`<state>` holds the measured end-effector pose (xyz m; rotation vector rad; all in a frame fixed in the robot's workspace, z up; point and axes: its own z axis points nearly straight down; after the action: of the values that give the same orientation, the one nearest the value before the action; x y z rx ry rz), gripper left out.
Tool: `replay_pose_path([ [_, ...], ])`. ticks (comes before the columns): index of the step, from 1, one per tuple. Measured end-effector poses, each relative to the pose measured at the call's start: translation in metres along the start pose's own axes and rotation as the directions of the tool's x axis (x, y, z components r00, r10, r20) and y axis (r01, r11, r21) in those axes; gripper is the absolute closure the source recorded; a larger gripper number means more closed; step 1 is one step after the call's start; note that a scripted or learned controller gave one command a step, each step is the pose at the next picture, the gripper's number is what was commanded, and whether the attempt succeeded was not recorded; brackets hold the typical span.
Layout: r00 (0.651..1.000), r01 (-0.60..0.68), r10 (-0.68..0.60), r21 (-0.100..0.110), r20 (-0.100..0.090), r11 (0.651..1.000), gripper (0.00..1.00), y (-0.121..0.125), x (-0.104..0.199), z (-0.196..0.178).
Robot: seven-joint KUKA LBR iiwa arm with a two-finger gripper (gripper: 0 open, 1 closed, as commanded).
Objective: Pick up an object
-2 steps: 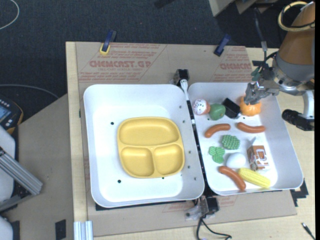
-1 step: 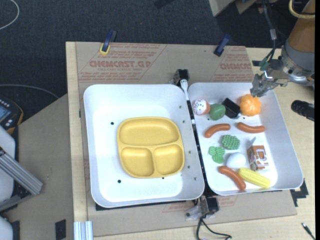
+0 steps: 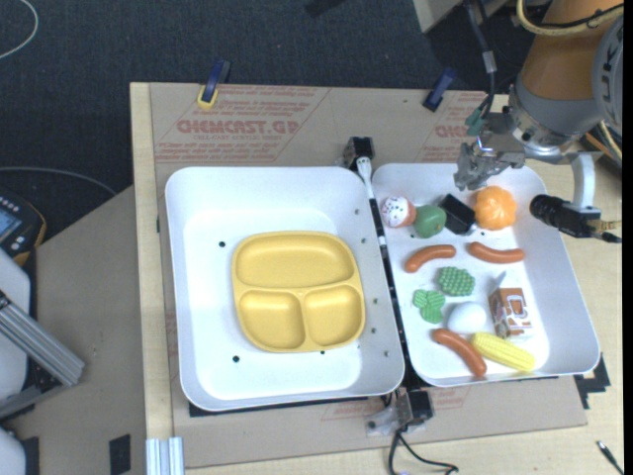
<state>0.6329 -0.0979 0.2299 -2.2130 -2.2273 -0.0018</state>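
Note:
My gripper [image 3: 473,176] hangs over the far edge of the right bin [image 3: 569,300], just left of an orange [image 3: 495,207]. Below it lies a small black block [image 3: 457,213], next to a green round piece [image 3: 429,221] and a white ball with red spots [image 3: 396,211]. Further forward are two red sausages [image 3: 429,257] [image 3: 497,254], a knobbly green vegetable [image 3: 455,281], a green leafy piece [image 3: 429,305], a white egg [image 3: 467,318], a brown and white carton [image 3: 511,312], a third sausage [image 3: 461,350] and a yellow corn cob [image 3: 504,351]. I see nothing held in the gripper.
The left bin [image 3: 193,265] holds a yellow divided plate [image 3: 297,290]. Clamps sit at the bench's far edge [image 3: 211,85] [image 3: 438,91]. The bins' shared rim [image 3: 384,265] runs between them.

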Motion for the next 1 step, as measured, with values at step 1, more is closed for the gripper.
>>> replay_pose_path([
  [1, 1.0, -0.002, 0.002, -0.003, 0.002, 1.0, 1.0, 0.0045, 0.0301, -0.0046],
])
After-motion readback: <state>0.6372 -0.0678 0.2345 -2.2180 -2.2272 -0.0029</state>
